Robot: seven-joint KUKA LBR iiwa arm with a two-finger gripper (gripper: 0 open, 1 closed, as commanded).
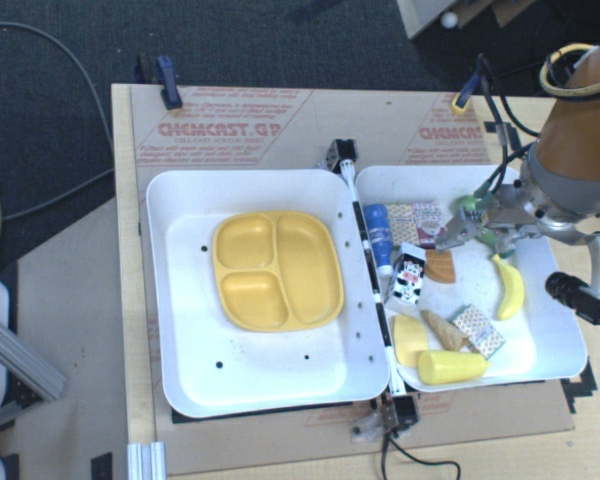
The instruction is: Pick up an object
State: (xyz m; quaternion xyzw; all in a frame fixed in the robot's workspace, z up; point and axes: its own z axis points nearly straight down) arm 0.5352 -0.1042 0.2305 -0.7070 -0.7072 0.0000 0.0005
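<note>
Tray (278,270), yellow, three compartments, sits in the left bin (180,208), well apart from me. Right bin (565,343) holds the clutter: blue tube (378,234) along its left wall, banana (509,288) toward centre right. My hand (464,226) hovers at the upper middle of that bin; whether it's apart or together, I can't tell. Banana lies just down-right of my hand, long axis running top to bottom.

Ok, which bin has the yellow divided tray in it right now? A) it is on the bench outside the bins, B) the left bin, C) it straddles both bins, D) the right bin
B: the yellow divided tray lies flat inside the left bin, while the banana and the other small items sit in the right bin.
</note>
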